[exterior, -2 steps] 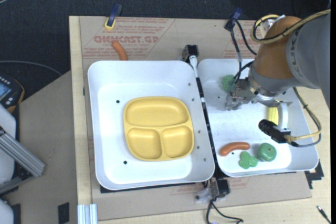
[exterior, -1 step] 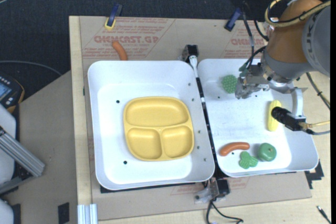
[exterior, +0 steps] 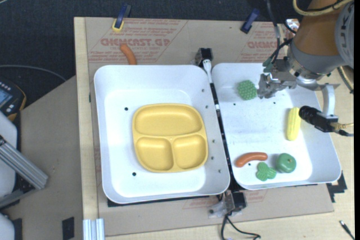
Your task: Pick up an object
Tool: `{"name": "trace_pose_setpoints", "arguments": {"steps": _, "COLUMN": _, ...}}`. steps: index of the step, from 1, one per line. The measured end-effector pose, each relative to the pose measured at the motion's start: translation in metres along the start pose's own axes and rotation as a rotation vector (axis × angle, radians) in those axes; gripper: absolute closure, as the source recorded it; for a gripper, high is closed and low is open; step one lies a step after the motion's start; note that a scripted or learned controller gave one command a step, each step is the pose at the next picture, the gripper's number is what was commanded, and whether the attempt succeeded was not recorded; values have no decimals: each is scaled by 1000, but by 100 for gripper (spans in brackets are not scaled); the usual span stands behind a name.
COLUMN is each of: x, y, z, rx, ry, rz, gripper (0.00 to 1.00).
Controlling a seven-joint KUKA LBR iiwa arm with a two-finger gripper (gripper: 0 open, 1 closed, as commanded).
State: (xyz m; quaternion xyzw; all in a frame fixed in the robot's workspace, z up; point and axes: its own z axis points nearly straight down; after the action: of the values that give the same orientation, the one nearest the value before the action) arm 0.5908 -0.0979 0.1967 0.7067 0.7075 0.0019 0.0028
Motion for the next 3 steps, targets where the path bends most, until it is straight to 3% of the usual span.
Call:
{"name": "trace_pose_setpoints", "arguments": {"steps": 1, "x": 0, "y": 1, "z": -31, "rx": 0, "ry": 0, "rz": 0, "gripper": 100}}
{"name": "trace_pose_setpoints", "arguments": {"steps": 3, "x": 64, "y": -85, "z": -38, "rx": 12, "ry": 4, "rz": -1, "gripper": 100}}
